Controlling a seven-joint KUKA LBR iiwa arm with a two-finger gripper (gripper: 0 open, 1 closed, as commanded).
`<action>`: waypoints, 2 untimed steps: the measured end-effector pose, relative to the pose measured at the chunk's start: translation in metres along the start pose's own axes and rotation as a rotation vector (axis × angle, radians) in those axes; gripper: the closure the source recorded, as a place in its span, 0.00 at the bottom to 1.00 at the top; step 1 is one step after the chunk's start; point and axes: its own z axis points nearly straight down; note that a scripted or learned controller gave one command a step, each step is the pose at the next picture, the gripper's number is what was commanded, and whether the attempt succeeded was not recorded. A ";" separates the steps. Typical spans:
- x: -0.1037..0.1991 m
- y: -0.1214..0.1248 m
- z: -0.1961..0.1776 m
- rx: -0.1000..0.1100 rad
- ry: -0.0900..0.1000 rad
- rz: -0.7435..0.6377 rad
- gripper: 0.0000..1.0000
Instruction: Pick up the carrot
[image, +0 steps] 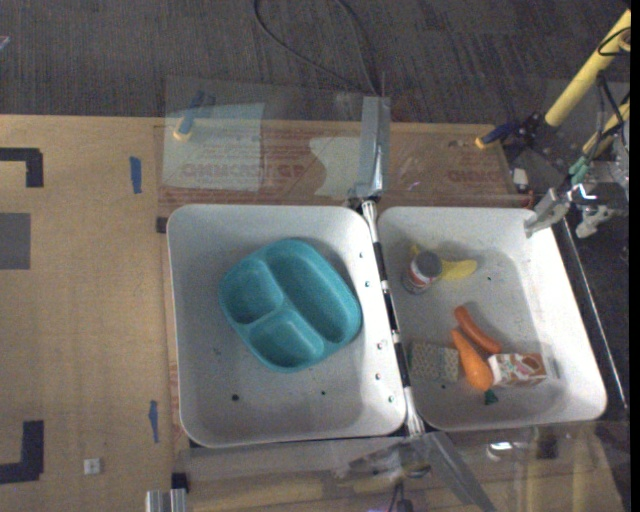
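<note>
Jaws unclear; carrot (471, 360) far below gripper (560, 200).

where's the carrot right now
In the camera view the carrot lies in the right bin, near its front, touching the small carton on its right, with a speckled sponge on its left.

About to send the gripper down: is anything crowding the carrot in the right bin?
Nothing covers the carrot, but a small carton lies against its right side and a red piece beside its upper end.
</note>
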 end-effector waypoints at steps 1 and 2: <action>0.039 -0.054 0.084 -0.001 0.000 -0.103 0.00; 0.027 -0.078 0.112 0.002 0.001 -0.038 0.00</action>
